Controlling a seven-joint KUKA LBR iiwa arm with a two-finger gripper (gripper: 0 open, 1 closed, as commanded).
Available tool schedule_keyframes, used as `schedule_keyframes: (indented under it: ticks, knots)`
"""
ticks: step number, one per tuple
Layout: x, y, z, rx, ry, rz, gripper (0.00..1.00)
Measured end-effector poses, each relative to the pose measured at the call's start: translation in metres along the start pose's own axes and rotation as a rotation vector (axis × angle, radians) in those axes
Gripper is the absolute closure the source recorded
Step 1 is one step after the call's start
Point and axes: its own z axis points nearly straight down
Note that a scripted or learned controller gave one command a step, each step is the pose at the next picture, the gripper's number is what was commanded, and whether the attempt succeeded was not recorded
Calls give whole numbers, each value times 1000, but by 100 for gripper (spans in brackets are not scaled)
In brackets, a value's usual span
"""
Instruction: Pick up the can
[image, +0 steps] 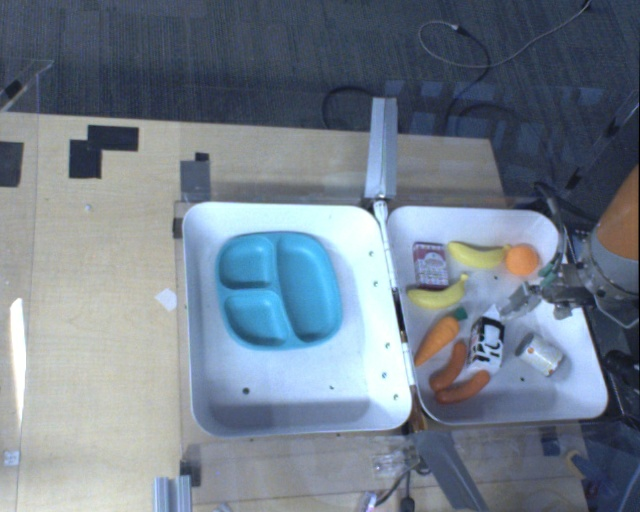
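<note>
Well, my claw hangs over the right-hand white bin, towards its right side, with my grey arm and its orange band coming in from the right edge of the view. From this slant the metal parts blur together, so I cannot tell whether the claw is wide or narrow, and I can see nothing gripped in it. The can, red with a pale label, sits near the bin's upper left corner, close to the wall that divides the two bins and well apart from my claw. Just beside it to the right lies a banana, and past that an orange ball, near my claw's upper left. A second banana lies just below the can. Further down are a carrot lying at a slant, a black-and-white packet beside it, and two reddish sausages near the bin's lower left. A small white cylinder lies on its side just below my claw. The left bin bears a blue divided plate with three compartments. Both bins stand on a pale wooden bench.
</note>
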Motion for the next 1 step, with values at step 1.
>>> schedule_keyframes:
  ticks: [1]
  knots:
    - [-34,-19,71,-25,-14,8,0]
